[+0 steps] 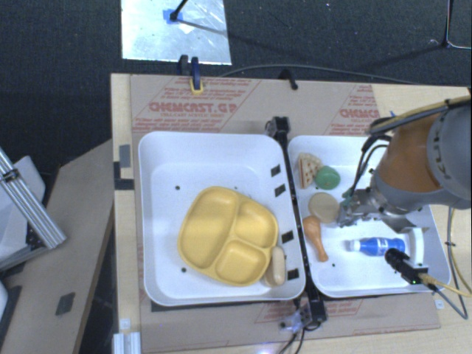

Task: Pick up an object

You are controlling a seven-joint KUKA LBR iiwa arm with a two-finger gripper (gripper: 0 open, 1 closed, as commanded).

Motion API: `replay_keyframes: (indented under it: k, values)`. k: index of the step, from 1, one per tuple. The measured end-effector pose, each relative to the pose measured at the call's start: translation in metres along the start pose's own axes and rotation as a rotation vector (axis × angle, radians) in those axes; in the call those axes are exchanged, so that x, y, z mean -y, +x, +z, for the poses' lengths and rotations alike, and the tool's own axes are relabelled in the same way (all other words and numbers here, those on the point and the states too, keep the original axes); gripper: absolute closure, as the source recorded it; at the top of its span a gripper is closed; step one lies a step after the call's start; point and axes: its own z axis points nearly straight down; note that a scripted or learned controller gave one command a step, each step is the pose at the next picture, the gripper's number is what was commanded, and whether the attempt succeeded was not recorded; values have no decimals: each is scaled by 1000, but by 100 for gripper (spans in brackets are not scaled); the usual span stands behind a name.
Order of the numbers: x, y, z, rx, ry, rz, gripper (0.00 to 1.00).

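The arm reaches in from the right, over the right bin (442,268). Its claw (349,211) hangs low in that bin, just beside a round tan disc (322,206). I cannot tell if the claw is gripping anything. Near it lie a green ball (327,177), a waffle piece (307,169), an orange drumstick (316,237) and a blue and white tube (380,245). The left bin (162,220) holds 1 yellow tray (221,231) and a small bread roll (276,265).

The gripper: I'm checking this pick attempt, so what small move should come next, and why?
Probably a short descent. The gripper sits in the right bin beside the tan round piece, with nothing visibly between its fingers, so that piece looks like the nearest target.
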Motion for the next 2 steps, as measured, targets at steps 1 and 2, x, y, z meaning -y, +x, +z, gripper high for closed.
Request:
replay_keyframes:
  k: [1,2]
  values:
    - [-8,-6,-48,1,-4,-1,100]
    - [-8,-6,-112,0,-5,-2,100]
